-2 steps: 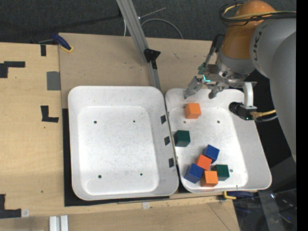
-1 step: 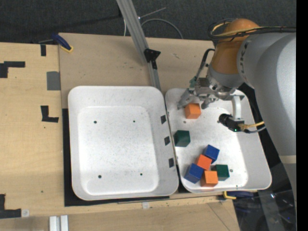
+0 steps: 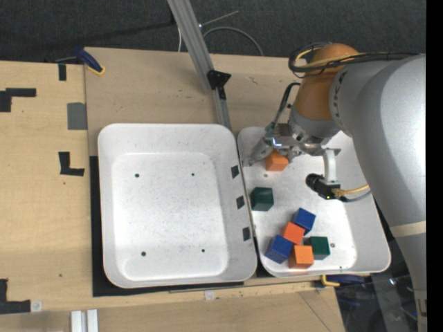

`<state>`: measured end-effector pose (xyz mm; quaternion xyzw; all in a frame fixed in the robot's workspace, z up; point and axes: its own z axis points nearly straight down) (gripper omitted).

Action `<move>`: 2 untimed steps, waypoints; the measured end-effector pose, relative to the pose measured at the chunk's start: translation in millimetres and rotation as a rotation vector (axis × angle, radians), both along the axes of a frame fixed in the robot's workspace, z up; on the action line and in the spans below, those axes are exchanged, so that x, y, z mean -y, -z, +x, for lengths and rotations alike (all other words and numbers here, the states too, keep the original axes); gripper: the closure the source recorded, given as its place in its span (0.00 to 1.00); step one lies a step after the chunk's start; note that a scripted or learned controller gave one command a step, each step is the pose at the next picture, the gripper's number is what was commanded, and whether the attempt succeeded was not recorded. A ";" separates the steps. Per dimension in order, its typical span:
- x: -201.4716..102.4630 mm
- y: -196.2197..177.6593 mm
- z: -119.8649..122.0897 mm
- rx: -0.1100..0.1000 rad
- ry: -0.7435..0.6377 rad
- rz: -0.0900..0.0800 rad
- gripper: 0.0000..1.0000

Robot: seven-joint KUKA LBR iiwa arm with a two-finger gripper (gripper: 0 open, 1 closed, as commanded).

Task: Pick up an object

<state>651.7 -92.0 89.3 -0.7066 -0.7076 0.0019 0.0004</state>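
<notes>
The grey arm (image 3: 387,137) reaches in from the right over the right bin (image 3: 367,254), its orange band (image 3: 317,92) just above the wrist. The pincer (image 3: 278,152) hangs over the far left corner of that bin, and an orange cube (image 3: 277,162) sits right at its tips. The cube looks to lie between the fingers, but the wrist hides how far they are closed and whether they truly grip it, so I cannot tell.

Nearer the middle of the right bin's left side lies a dark green cube (image 3: 261,198), apart from the rest. Toward the bin's near edge a small cluster is packed together: a blue cube (image 3: 303,220) farthest from that edge, an orange-red cube (image 3: 293,232) touching it, a second blue cube (image 3: 279,248) at the cluster's left, another orange cube (image 3: 302,255) at the near side, and a second dark green cube (image 3: 319,247) at the right.

The left bin (image 3: 111,144) lies beside the right one on the table (image 3: 41,206), its floor showing four small dark dots. A metal pole (image 3: 194,37) slants across the table's far edge. Black tape marks (image 3: 66,163) lie on the table's left part. No brand, label or writing can be read anywhere.
</notes>
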 end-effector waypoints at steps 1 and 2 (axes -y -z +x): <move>-1.0 -11.9 0.4 0.000 -0.001 0.002 1.00; 0.3 -74.6 -1.4 0.007 0.000 0.002 1.00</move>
